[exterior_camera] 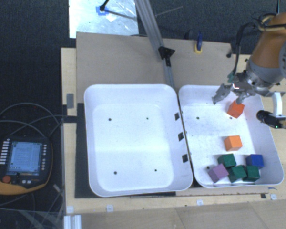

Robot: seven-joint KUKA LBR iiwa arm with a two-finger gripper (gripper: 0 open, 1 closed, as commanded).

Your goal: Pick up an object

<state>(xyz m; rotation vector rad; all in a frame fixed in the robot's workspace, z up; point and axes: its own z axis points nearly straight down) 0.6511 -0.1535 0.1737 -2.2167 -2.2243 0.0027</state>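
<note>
My gripper [227, 100] hovers over the far part of the right bin [200, 128], with its two fingers spread open. A red-orange cube [236, 109] sits just below and to the right of the gripper, by the right finger [241, 98], not between the fingers. Nearer the front of the same bin lie an orange cube [233, 142], a blue cube [255, 161], a purple cube [218, 172] and green cubes [237, 172] in a tight cluster.
The left bin [133, 128] stands beside the right one, with clips along their shared rim. A slanted metal pole [150, 18] crosses the bench's far side. A teach pendant [21, 163] with cables lies on the floor at the left.
</note>
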